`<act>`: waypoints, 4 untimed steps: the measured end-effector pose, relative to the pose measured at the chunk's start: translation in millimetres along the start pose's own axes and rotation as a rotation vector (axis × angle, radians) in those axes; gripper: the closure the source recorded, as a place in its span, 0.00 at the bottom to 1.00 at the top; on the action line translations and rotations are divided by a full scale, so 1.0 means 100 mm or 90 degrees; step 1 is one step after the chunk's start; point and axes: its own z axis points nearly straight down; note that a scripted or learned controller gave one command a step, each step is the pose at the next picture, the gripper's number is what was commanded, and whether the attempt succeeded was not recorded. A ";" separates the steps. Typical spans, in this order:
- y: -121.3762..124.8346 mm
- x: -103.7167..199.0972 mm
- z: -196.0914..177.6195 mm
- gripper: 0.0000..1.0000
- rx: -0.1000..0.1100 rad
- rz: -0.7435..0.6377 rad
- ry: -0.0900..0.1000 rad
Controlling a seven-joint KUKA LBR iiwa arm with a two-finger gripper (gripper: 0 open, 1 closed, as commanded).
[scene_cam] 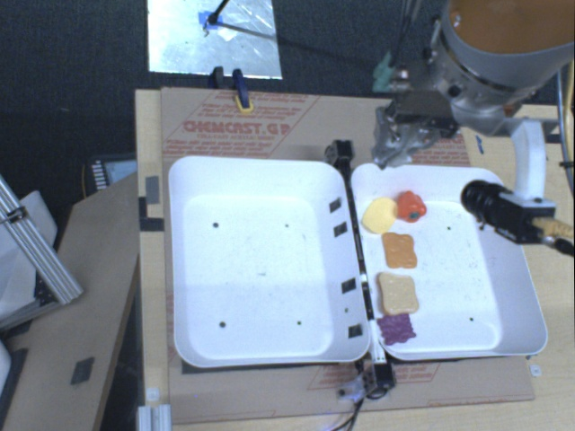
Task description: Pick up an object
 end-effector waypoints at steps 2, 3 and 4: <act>0.32 0.79 1.52 1.00 0.009 -0.003 -0.002; -0.06 0.64 2.31 1.00 0.013 -0.004 -0.003; 0.28 1.16 1.16 1.00 -0.002 -0.008 0.004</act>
